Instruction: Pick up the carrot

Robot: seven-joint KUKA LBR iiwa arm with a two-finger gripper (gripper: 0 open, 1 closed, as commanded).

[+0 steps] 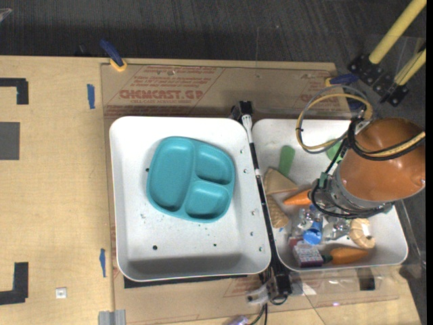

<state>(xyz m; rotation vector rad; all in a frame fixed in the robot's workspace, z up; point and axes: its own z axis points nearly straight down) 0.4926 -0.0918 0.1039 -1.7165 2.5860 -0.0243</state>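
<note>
Two orange, carrot-like pieces lie in the right bin point(399, 242), and which one the task means is a judgement call. Lowered into the clutter, the gripper point(318, 223) has one carrot point(298, 197) just beside it on the side toward the left bin point(128, 202), long axis running roughly across the bins. The other orange piece point(348, 254) lies just beyond the gripper toward the bin's near wall, also crosswise. Whether the jaws are parted or closed I cannot tell; wrist and cables hide them. Nothing is visibly held. A teal plate point(189, 177) sits well apart.
</note>
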